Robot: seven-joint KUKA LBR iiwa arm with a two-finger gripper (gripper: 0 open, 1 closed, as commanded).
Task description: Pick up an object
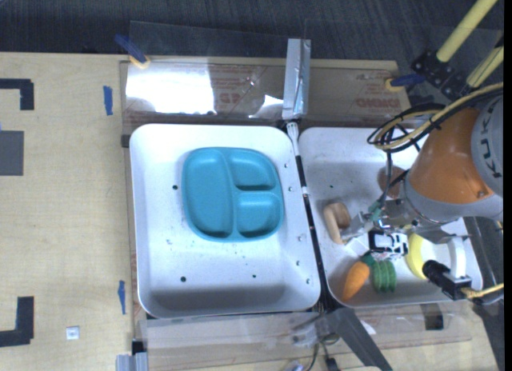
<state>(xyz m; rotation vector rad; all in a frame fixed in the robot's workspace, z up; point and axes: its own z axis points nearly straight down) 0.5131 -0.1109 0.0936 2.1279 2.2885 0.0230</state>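
In the right bin (336,149) lie a tan bread-like piece (337,219), an orange carrot (355,280) with green leaves (385,274), and a yellow banana-like object (417,254). My gripper (385,241) hangs low in this bin, just above the carrot's leafy end and left of the yellow object. The wrist and the orange band above it cover the fingertips. I see nothing held between them.
The left bin (152,225) holds a blue divided plate (234,192). A metal divider post (295,77) stands at the back between the bins. Cables (400,129) loop over the right bin's back corner. The arm covers the right bin's right side.
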